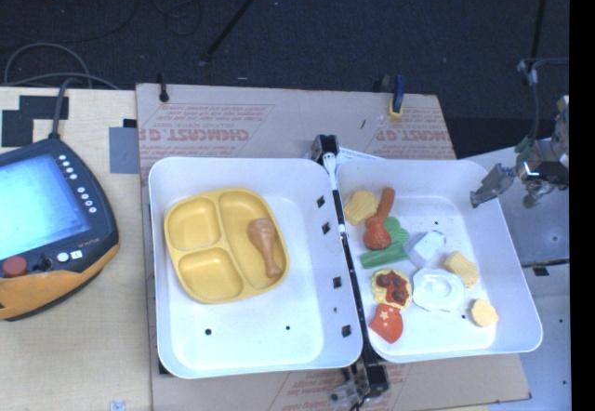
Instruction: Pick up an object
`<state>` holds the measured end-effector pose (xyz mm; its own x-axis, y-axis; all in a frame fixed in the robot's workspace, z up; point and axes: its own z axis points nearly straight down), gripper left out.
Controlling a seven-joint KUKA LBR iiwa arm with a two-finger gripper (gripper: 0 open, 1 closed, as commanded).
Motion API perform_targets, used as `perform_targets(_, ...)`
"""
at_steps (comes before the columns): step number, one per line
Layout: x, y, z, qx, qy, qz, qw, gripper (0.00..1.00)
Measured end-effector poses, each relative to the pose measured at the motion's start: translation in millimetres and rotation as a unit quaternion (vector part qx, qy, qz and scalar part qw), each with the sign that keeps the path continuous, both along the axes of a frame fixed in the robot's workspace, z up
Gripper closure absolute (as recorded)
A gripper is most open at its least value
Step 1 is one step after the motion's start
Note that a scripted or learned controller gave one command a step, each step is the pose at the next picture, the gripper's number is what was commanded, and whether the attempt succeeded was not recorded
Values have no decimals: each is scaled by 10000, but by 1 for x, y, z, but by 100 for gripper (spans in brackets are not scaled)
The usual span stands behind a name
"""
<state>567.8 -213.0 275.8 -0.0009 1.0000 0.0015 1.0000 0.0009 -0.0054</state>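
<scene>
Two shallow white bins sit side by side on the bench (74, 112), the left bin (307, 325) and the right bin (507, 307) meeting along a dark central seam. In the left bin, a yellow divided tray (200, 251) lies toward the bin's left side; a brown drumstick (267, 246) rests in the tray's right-hand compartment, its thick end toward the bin's far edge. The right bin holds a cluster of toy foods: a yellow piece (361, 206) near the far-left corner, an orange sausage (385, 200) just beside it, a red tomato (376, 236) touching green pieces (390, 246), a white block (426, 246) near the middle, a white fried egg (436, 289), a pizza slice (391, 286), a red strawberry (387, 323) near the near-left corner, and two yellow cheese-like chunks (462, 267) toward the right side. The pincer (487, 188) hangs over the right bin's far-right corner, well apart from the foods; nothing lies between its fingers, and how wide they stand cannot be told. A teach pendant (46, 223) lies at the bench's left edge.
</scene>
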Motion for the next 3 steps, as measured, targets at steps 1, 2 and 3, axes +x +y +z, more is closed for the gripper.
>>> perform_targets(1,-33,63,-93,31,57,14,10000,0)
perform_targets(2,-94,101,-192,6,7,-7,10000,0)
perform_targets(3,-35,115,-189,-3,-21,5,10000,0)
